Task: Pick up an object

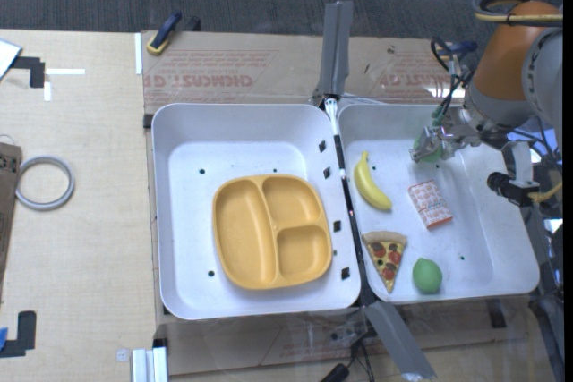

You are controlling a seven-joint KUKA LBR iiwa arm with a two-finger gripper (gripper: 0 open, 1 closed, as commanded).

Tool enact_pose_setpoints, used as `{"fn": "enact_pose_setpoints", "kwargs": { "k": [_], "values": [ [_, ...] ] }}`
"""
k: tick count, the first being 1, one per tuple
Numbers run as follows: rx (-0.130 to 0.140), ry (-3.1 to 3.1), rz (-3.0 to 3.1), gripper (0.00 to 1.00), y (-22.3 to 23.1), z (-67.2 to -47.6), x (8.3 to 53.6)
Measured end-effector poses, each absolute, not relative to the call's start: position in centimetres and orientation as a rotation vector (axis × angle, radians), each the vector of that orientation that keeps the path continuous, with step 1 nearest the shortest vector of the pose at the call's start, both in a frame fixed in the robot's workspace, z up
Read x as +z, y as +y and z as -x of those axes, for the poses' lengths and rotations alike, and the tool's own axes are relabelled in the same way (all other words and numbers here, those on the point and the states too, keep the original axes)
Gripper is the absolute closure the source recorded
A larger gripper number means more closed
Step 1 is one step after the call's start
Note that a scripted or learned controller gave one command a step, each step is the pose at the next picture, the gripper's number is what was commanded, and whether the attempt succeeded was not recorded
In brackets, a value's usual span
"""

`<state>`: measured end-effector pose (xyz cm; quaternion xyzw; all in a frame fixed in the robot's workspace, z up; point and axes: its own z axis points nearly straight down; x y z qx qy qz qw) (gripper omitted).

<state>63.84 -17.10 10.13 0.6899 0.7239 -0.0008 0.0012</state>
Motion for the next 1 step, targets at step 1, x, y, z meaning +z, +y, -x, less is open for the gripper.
{"fn": "enact_pose_setpoints", "kwargs": {
  "k": [1],
  "values": [
    [0.000, 2.431, -1.987, 1.00, -9.95, -65.72, 20.67]
  ]
}}
